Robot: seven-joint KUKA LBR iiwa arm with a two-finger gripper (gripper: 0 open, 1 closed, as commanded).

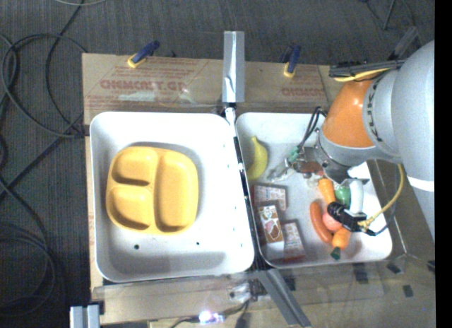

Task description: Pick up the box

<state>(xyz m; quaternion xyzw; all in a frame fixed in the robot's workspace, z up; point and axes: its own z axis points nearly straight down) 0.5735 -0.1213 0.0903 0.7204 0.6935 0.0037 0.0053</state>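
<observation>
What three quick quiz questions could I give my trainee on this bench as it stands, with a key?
1. True or false: the yellow divided tray lies in the left bin.
2. Which bin holds the box? A) left bin B) right bin
3. Fill in: the banana lies near the right bin's ____ wall, beside the divider.

Key: 1 true. 2 B; the box lies flat beside the carrot and other toy food, with the arm over that bin. 3 left.
</observation>
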